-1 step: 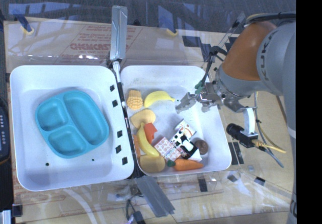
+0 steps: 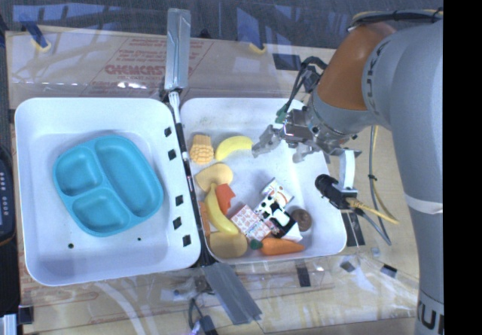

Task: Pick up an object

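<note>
You see the grey robot arm (image 2: 410,100) come in from the right side of the view, large and thick, and it bends toward the left. Above the wrist it carries an orange band (image 2: 348,74). Below this band the wrist is grey, with thin cables that run along its upper side. At the end sits the metal two-finger tool (image 2: 285,142), tilted down and to the left. Its pale fingers (image 2: 265,142) stand apart from each other, and nothing is between them.

tray (image 2: 108,184) blue | bins (image 2: 45,254) white | banana (image 2: 219,214) yellow | carrot (image 2: 282,247) orange | carton (image 2: 276,213) black-white cow pattern
</note>
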